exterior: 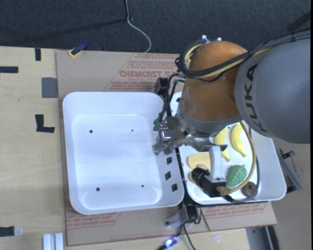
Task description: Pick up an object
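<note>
Yellow plastic banana [240, 141] and green bumpy toy [236, 176] lie inside the right white bin [270, 175], under the grey arm [281, 87]. I cannot tell if the fingers are wide or narrow.

The scene is viewed from a single camera fixed above the bench [21, 139] and tilted down at a slant. Both white bins are taken in side by side. The left bin [115, 160] is seen whole; the right bin [274, 165] is largely covered by the arm [281, 87], which looms large from the right.
</note>
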Tool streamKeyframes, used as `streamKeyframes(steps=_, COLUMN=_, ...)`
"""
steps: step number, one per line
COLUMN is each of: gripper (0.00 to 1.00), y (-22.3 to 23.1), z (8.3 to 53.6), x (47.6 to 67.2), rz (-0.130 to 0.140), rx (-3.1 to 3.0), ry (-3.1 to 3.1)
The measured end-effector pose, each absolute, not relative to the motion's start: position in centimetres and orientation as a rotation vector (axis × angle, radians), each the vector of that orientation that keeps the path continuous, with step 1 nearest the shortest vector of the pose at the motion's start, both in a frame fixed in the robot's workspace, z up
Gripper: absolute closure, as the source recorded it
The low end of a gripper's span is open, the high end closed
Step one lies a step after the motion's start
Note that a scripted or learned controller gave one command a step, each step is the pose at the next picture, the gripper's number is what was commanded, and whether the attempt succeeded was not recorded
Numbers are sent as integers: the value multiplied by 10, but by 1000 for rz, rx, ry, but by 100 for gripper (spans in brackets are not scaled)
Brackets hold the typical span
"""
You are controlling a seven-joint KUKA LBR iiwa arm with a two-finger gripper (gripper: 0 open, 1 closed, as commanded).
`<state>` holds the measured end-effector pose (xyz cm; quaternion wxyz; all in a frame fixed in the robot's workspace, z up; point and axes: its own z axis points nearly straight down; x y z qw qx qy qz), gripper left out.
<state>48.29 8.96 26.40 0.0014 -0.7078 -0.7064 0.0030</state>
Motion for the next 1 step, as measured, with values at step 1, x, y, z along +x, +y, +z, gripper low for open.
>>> streamKeyframes(steps=1, gripper=100, y=83, z=277, x=505, rz=1, rx=-2220, ry=-2223)
